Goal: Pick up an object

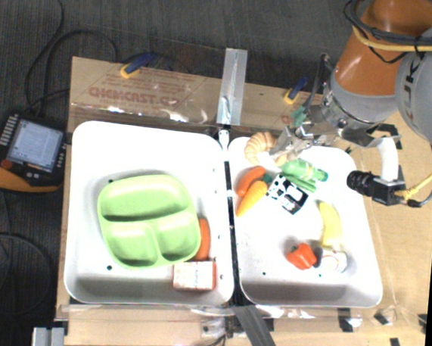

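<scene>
My gripper point(293, 140) hangs over the back edge of the right bin point(357, 285), under the grey arm's orange band point(371, 65). Just below it lie a tan croissant-shaped toy point(261, 143), a green toy point(306, 172) and a black-and-white box point(287, 193). An orange carrot point(248, 191) rests against the bin's left wall. Nearer the front are a yellow banana point(331, 221), a red pepper point(302, 255) and a small white piece point(336, 261). Nothing is visibly lifted off the bin floor.
The left bin point(77, 269) holds a green divided tray point(148, 219), an orange item point(204, 239) beside it and a small pink-white box point(193, 276). A teach pendant point(26, 150) lies on the floor at left. A black camera unit point(371, 185) sticks out beside the right bin.
</scene>
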Motion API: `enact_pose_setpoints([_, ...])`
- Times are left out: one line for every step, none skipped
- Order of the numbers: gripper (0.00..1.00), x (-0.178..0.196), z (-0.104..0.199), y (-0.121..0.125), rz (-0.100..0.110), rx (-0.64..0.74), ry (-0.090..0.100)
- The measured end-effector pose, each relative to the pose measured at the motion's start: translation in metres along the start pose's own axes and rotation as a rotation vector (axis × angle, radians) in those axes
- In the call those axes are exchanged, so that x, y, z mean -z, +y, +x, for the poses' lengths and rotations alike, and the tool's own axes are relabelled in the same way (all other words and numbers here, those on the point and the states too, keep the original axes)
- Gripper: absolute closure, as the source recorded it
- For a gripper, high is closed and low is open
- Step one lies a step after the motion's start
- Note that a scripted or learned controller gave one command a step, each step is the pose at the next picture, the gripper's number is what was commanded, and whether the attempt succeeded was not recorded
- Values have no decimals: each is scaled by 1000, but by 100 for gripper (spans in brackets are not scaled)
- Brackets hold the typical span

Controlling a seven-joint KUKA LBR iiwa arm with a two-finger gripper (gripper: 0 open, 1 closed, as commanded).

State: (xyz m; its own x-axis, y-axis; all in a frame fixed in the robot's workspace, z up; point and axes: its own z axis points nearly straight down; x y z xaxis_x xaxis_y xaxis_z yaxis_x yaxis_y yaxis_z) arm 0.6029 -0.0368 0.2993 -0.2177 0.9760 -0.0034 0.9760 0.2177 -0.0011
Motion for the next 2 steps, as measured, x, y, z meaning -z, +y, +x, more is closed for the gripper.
enact_pose_setpoints([100,-62,12,-79,3,76,4])
enact_pose_setpoints([100,14,23,-117,2,-76,2])
